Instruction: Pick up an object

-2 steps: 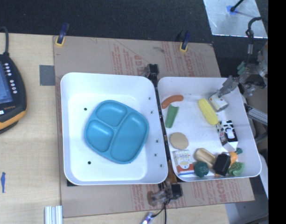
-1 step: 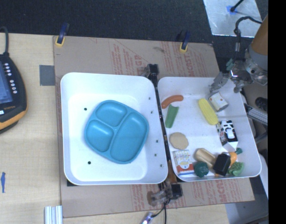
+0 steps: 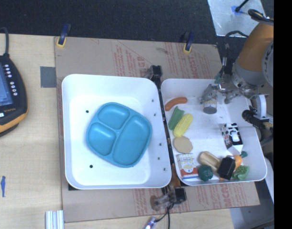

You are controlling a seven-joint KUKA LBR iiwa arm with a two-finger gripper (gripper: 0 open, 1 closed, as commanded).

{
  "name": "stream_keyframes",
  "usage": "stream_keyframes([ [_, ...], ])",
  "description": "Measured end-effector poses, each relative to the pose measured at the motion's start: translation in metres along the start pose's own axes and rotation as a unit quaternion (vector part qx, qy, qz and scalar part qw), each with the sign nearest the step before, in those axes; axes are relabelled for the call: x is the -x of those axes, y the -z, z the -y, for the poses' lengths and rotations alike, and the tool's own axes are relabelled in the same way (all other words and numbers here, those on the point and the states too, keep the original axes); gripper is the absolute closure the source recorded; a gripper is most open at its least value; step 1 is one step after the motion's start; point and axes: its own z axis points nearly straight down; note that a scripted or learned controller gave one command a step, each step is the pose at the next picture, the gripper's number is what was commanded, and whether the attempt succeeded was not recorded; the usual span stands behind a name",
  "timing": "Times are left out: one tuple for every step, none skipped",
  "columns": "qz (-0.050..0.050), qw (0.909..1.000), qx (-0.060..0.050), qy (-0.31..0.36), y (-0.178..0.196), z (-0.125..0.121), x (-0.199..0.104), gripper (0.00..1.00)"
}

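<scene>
Camera view: the gripper hangs low over the far side of the right bin, its fingers apart and clamped on nothing, presumably poised to pick; candidate objects, the sausage and corn cob, lie leftward, while the left bin holds a blue plate.

Glossy plastic bins (white) on matt cardboard sheet.

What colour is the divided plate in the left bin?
Light blue plate, seen in the camera view.
</scene>
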Motion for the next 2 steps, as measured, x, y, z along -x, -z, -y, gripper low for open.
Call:
stream_keyframes([
  [0.0,1.0,-0.001,0.001,0.01,0.001,0.001,1.0],
  [0.0,1.0,0.003,0.0,-0.006,0.062,0.015,1.0],
])
